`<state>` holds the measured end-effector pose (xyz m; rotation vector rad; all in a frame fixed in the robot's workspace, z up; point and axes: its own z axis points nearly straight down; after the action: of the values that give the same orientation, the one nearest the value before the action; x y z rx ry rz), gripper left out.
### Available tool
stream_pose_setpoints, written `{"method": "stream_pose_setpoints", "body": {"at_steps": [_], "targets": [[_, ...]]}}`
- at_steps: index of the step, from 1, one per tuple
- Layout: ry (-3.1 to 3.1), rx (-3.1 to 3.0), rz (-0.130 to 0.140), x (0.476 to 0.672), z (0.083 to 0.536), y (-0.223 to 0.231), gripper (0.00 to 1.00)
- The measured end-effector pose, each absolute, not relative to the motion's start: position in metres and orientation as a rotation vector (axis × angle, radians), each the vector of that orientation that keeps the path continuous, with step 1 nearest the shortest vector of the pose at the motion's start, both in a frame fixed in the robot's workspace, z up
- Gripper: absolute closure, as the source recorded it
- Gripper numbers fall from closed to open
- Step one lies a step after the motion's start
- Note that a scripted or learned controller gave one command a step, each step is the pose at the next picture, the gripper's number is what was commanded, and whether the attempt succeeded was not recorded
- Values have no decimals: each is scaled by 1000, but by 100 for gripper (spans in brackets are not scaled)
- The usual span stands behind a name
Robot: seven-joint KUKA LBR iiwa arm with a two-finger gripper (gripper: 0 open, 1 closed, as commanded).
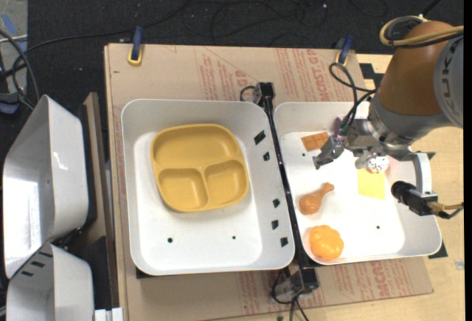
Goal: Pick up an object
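The orange plastic toy drumstick (316, 198) lies in the right white bin (413, 247), long axis diagonal, bone end upper-right. Grey two-finger gripper (330, 153) above it: state cannot be judged. Cardboard lettering illegible.

Mustard-yellow tray (199, 167) — white bins (140, 187) — orange drumstick (316, 198), yellow card (372, 185)

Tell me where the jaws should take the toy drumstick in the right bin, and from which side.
Probably across the narrow shank of the drumstick, coming straight down. It lies flat on the floor of the right bin, thin end pointing up-right and bulb down-left, with bare floor around it, so closing across the shank looks easier than spanning the bulb.
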<state>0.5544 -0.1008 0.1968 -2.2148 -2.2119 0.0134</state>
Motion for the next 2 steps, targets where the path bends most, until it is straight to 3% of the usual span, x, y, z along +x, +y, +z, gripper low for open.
{"method": "stream_pose_setpoints", "body": {"at_steps": [1, 2], "targets": [[-2222, -2220, 1, 557, 204, -101, 0], [-2217, -2219, 6, 550, 147, -92, 0]]}}
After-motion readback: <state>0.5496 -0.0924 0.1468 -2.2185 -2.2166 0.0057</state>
